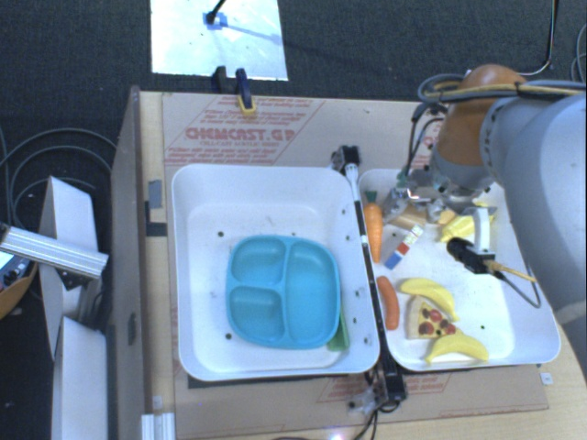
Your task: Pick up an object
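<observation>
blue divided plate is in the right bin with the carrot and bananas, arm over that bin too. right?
Not quite. The camera view shows the blue divided plate in the left bin, apart from the food. The carrot and bananas do lie in the right bin, and the arm is over that bin.

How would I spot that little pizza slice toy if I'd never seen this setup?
Find the two white bins and take the right bin, the one the grey arm reaches into. Look near its front edge, between two yellow bananas. The pizza slice is the flat tan wedge dotted with red, unlike the plain yellow bananas and the orange sausage-shaped piece to its left.
</observation>
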`<state>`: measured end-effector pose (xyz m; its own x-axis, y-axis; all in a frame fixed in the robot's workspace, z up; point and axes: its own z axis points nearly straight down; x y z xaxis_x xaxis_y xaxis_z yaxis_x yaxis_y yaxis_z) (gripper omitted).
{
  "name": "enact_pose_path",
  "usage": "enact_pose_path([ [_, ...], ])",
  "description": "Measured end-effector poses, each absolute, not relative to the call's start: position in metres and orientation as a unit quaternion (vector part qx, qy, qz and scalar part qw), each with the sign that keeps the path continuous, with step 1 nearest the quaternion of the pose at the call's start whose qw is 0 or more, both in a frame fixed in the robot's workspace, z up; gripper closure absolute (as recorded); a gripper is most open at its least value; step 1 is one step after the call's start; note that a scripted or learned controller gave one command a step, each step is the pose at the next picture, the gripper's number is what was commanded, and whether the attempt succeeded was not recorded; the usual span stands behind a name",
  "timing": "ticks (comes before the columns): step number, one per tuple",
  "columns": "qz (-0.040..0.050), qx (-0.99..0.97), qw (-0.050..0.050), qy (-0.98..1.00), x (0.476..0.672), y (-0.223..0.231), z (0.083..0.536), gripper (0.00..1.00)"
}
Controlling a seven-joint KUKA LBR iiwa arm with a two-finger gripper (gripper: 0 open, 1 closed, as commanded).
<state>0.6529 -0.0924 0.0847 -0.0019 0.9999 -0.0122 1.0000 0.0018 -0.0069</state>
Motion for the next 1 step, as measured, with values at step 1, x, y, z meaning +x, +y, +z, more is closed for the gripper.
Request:
enact_pose_path([
  [1, -0.0004, 0.706, 0.003, 0.708, 0.6691, -0.0869, 0.0851, 0.0],
])
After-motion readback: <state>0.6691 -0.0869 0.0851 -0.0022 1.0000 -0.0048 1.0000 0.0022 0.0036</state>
